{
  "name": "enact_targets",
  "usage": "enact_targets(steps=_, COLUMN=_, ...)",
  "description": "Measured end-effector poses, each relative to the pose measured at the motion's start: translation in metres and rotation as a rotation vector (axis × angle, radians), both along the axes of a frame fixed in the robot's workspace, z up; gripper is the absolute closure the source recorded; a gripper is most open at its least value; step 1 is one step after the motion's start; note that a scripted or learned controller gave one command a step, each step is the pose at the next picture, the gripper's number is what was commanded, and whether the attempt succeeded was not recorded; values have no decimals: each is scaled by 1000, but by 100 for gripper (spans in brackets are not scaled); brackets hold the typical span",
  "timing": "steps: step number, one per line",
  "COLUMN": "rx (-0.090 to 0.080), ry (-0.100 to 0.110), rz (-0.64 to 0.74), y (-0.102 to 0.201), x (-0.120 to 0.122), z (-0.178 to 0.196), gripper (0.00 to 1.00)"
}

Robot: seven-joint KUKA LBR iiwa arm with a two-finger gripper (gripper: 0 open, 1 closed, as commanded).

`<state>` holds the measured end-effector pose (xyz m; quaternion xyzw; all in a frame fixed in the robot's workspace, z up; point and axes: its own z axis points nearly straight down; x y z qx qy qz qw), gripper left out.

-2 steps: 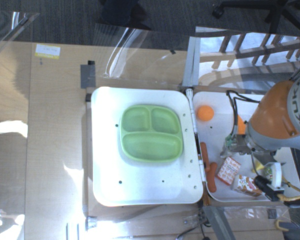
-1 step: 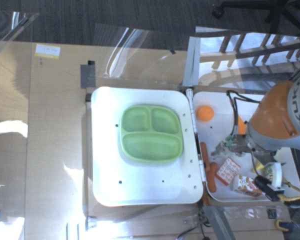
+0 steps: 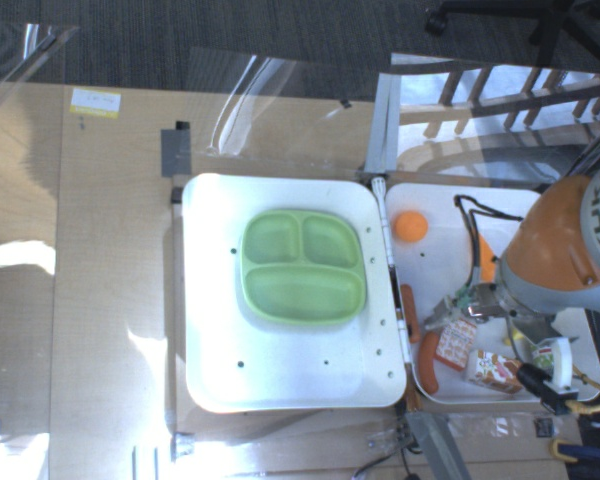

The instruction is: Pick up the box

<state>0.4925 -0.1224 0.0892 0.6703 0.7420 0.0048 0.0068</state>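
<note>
1. Over the right bin point(image 3: 580, 313) hangs the grey arm point(image 3: 570, 243) with its orange band, reaching in from the right.
2. Its tool point(image 3: 467, 306) points down and to the left, low over the things in that bin. Its tip is small and blurry, so no one can tell how far open it is or if it has hold of anything.
3. The box point(image 3: 456, 346) is red and white. It lies flat in the right bin, near the front left corner, just under and beside the tool's tip.
4. Right next to the box, on its left, lies a long red-brown thing like a hot dog point(image 3: 427, 360). It runs along the bin's left wall.
5. On the box's other side is a small packet point(image 3: 495, 370) with red and green marks. It touches or nearly touches the box.
6. An orange ball point(image 3: 411, 227) sits at the back left of the same bin, well apart from the box.
7. A black cable point(image 3: 471, 230) loops down from the arm over the bin.
8. The left bin point(image 3: 210, 298) holds a green plate point(image 3: 303, 268) with three parts.
9. Both bins sit on a light wood surface point(image 3: 80, 298). A small yellow and white label point(image 3: 95, 101) is stuck on it at the back left.
10. The print on the box, the packet and the label is too small to read.
</note>
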Motion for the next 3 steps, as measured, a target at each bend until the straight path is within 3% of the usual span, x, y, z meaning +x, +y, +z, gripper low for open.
enact_targets(steps=1, rx=-4, ry=-10, rz=2, y=-1, x=3, z=12, gripper=100)
enact_targets(steps=2, rx=-4, ry=-10, rz=1, y=-1, x=3, z=12, gripper=0)
enact_targets(steps=3, rx=-4, ry=1, rz=94, y=8, x=-1, z=0, gripper=0)
